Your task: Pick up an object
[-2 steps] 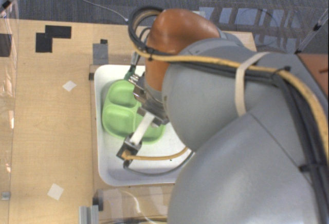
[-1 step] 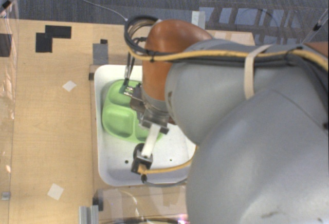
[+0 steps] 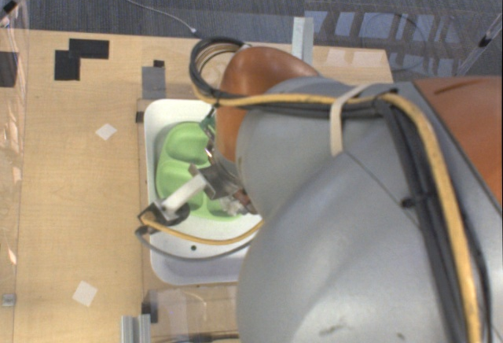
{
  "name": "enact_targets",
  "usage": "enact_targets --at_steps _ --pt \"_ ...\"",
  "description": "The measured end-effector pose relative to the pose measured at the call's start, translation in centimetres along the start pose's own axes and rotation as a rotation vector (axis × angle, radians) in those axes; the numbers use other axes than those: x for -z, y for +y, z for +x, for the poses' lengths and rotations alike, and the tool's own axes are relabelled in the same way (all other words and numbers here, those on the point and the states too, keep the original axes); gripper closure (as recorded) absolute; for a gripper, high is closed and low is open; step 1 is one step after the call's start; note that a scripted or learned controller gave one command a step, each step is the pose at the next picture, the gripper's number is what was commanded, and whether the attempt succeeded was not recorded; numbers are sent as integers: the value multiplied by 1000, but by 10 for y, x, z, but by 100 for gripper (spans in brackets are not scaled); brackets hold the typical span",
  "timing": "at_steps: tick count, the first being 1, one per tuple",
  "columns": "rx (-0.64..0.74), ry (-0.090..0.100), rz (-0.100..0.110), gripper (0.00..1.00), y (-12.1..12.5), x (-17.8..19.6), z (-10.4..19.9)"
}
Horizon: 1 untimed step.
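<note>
A large bright green object (image 3: 179, 163) lies in the left white bin (image 3: 167, 115), taking up much of its floor. The grey arm with its orange band (image 3: 251, 74) hangs over the bin and covers its right part. The gripper end (image 3: 214, 186) is down at the green object's right side, mostly hidden by the wrist and cables. A pale tube (image 3: 182, 196) and a black cable loop (image 3: 161, 217) cross the green object's lower edge.
The arm's grey body (image 3: 361, 215) hides the right half of the bench, including the second bin. Bare wooden bench (image 3: 75, 176) lies left of the bin, with black markers (image 3: 78, 54) at the back left. Metal brackets (image 3: 154, 80) stand at the bin's corners.
</note>
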State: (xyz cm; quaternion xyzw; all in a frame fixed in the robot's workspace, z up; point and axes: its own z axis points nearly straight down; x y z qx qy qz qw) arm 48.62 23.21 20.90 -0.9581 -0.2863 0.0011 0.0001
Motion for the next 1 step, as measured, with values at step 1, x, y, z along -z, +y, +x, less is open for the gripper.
enact_targets --at_steps 1 --pt "-378 0 4 100 7 -89 16"
